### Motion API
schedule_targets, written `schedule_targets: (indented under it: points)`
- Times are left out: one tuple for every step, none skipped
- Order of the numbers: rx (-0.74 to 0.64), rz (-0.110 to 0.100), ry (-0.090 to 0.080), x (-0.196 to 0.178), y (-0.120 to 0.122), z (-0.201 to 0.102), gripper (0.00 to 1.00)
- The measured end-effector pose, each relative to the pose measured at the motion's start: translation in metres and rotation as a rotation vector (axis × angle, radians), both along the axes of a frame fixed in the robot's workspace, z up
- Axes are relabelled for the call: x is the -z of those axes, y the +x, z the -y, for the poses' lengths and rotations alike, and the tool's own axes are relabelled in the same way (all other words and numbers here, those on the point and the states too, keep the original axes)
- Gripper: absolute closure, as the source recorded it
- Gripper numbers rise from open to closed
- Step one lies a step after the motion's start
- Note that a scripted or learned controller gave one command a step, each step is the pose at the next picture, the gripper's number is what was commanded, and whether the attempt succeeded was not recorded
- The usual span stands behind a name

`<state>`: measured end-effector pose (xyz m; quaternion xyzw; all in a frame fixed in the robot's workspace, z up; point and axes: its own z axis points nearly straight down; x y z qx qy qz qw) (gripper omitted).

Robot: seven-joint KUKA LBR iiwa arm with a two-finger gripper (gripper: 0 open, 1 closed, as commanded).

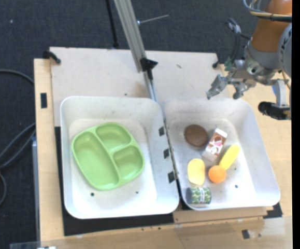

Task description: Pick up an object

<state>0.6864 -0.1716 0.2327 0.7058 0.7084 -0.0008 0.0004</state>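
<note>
arm [268, 32]: reaches in from the upper right, orange band above the grey wrist
gripper [226, 90]: points down and left, its two fingers spread apart, nothing between them

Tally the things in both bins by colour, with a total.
Green: 2, the divided plate and the small can
Yellow: 2, the rounded piece and the long piece
Orange: 1, the ball
Brown: 1, the disc
White-red: 1, the carton
Total: 7
</note>
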Motion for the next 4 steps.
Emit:
schedule_targets:
  points:
    - [-0.001, -0.001, -0.001, 0.0, 0.0, 0.0, 0.0]
    - [-0.002, -0.001, 0.0, 0.043, 0.0, -0.005, 0.0]
    - [0.003, -0.002, 0.0, 0.087, -0.002, 0.002, 0.0]
    - [0.001, -0.003, 0.0, 0.134, -0.003, 0.003, 0.0]
